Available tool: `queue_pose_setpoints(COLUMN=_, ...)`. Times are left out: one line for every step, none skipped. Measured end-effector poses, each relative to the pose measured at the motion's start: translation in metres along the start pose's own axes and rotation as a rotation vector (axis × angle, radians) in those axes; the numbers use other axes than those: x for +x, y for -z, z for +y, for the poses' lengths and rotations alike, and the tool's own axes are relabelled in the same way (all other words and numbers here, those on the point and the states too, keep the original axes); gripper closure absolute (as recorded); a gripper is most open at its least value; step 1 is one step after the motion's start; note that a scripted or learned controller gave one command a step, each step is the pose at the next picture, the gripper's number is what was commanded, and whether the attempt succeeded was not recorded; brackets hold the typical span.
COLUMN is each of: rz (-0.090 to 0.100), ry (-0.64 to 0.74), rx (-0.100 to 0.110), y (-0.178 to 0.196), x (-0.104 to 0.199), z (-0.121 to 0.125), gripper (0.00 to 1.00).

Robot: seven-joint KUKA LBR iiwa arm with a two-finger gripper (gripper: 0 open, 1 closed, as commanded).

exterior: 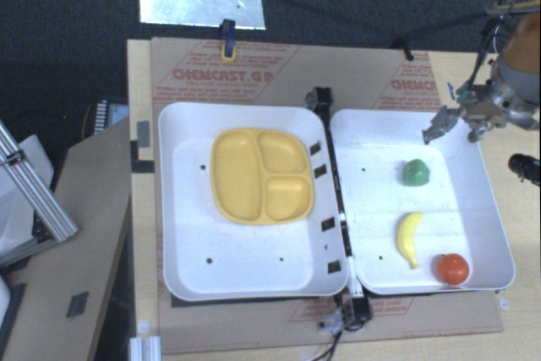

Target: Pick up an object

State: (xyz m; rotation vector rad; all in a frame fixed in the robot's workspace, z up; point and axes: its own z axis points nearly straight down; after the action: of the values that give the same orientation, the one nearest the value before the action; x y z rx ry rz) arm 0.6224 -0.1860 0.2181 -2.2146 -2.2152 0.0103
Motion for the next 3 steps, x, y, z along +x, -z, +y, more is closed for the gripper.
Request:
queue_pose_setpoints(rz=-0.002, ry=0.003, rx=-0.013, y=0.008, x=0.001, z=0.003, gripper=0.0)
queue_pose_setpoints(rz=-0.002, ry=0.002, rx=-0.009, y=-0.054, x=0.003, z=0.004, gripper=0.0)
queue_pose_setpoints(rz=-0.002, ry=0.001, rx=-0.009, y=-0.114, x=-0.002, z=0.0, gripper=0.0)
